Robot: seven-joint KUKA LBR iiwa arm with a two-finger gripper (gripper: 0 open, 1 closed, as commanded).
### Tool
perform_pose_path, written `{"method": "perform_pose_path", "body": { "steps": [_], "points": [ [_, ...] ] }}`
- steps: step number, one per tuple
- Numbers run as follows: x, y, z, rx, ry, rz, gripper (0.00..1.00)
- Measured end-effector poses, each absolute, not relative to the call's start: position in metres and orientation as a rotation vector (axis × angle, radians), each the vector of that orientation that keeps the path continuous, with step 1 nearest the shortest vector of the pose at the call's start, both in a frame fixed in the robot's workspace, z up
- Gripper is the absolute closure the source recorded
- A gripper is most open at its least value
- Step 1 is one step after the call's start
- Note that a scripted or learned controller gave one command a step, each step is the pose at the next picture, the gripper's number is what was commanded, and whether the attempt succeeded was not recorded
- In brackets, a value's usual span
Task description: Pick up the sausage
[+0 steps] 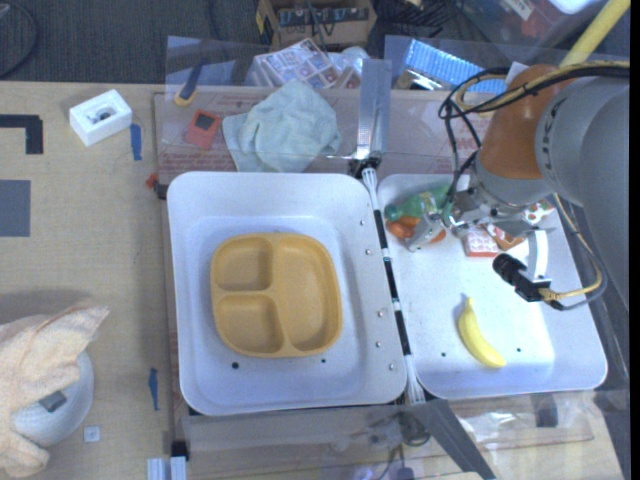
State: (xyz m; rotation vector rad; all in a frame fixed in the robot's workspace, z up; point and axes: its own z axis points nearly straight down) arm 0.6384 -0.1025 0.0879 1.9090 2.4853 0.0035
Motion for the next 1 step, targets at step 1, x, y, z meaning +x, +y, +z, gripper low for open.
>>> {"method": "perform_pose_path", "body": {
  "steps": [1],
  "points": [
    [0.6396, -0.1001, 0.0992, 1.900, 2.489, 0.005, 1.00]
  ]
}}
